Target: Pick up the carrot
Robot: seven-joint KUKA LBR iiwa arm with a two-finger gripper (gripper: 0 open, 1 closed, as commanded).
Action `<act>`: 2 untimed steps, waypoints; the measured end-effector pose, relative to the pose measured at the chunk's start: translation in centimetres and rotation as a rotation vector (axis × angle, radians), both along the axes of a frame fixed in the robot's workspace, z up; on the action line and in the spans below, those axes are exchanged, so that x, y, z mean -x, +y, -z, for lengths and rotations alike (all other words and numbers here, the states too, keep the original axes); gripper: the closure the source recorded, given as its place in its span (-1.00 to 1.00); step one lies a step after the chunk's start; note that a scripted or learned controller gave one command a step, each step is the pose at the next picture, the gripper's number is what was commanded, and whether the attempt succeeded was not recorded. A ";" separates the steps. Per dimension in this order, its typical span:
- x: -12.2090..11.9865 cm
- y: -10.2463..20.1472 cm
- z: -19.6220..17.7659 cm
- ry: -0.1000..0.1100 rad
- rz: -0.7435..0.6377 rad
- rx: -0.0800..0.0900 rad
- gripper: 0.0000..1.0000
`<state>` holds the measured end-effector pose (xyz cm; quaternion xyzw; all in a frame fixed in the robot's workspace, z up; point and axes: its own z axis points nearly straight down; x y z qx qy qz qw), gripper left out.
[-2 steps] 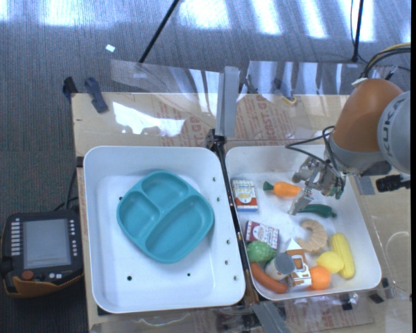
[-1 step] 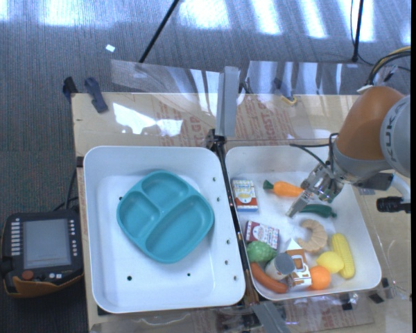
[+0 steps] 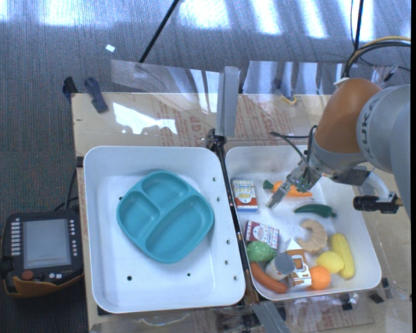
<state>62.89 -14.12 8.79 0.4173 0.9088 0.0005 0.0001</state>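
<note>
The carrot [image 3: 299, 193] lies in the right bin [image 3: 371, 255], near its back middle. It is orange, with a green top pointing left. My gripper [image 3: 280, 194] reaches in from the right and sits directly over the carrot, hiding its middle part. From this angle I cannot tell whether it touches the carrot.
The left bin [image 3: 104, 269] holds a teal divided plate [image 3: 165, 215]. Around the carrot in the right bin are a small box [image 3: 245, 193], a green vegetable [image 3: 316, 210], a croissant-like ring [image 3: 313, 234], corn [image 3: 343, 254], a lemon [image 3: 329, 261], an orange [image 3: 319, 277], broccoli [image 3: 261, 252] and a sausage [image 3: 269, 279].
</note>
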 end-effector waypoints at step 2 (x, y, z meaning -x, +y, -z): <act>2.8 0.2 -0.9 0.005 0.214 0.000 1.00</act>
